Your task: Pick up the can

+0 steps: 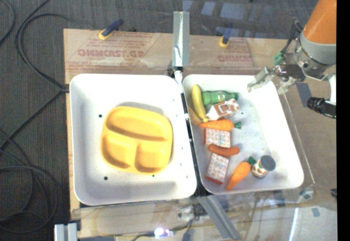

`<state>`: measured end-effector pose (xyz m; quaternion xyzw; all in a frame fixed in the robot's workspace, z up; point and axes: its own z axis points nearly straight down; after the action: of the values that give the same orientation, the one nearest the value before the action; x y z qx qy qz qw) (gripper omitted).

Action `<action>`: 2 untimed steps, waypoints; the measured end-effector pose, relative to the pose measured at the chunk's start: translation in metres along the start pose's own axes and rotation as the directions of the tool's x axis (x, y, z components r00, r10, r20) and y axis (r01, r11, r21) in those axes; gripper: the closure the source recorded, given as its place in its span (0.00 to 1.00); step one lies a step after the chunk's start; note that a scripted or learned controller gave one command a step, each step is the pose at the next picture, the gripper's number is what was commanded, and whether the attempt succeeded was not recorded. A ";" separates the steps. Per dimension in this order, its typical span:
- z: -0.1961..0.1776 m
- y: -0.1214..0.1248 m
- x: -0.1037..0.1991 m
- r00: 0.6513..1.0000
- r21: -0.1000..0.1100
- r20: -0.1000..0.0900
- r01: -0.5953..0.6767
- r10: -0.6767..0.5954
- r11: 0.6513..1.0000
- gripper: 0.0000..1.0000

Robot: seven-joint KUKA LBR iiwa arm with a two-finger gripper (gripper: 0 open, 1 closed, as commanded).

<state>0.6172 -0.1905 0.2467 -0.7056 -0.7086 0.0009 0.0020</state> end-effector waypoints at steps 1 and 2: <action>0.125 0.014 0.005 0.997 -0.021 0.007 0.073 -0.072 0.997 0.00; 0.149 0.024 0.012 0.998 -0.004 0.006 0.058 -0.058 0.998 0.00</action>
<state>0.6406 -0.1777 0.0976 -0.6848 -0.7288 0.0013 -0.0014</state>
